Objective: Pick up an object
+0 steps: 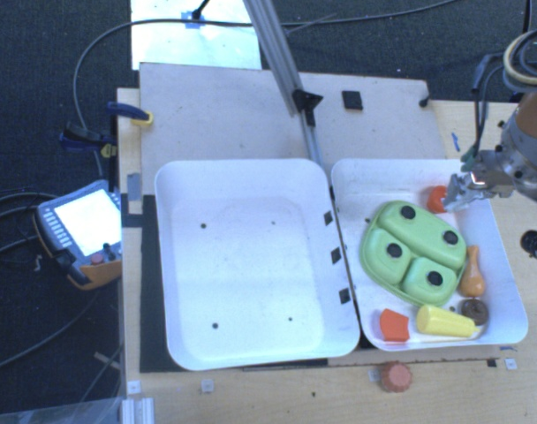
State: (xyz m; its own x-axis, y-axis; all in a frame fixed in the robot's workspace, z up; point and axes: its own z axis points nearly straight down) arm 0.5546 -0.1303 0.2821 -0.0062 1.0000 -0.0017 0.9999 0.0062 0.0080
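Note:
My gripper (457, 191) hangs over the upper right part of the right bin (352, 184), reaching in from the right. Just to its left lies a small red-orange object (436, 199), close to the gripper tip; I cannot tell whether they touch. A large green moulded piece with dark dots (412, 251) fills the bin's middle. Along the bin's right and front lie an orange pear-shaped item (472, 272), a small brown round thing (473, 310), a yellow cylinder (445, 322) and an orange-red block (393, 325).
The left bin (176, 184) stands beside the right one, joined by dark clips along the shared rims. A reddish round lid (395, 377) lies on the bench in front. A slanted metal pole (277, 42) rises at the back. A handheld pendant (81, 232) sits far left.

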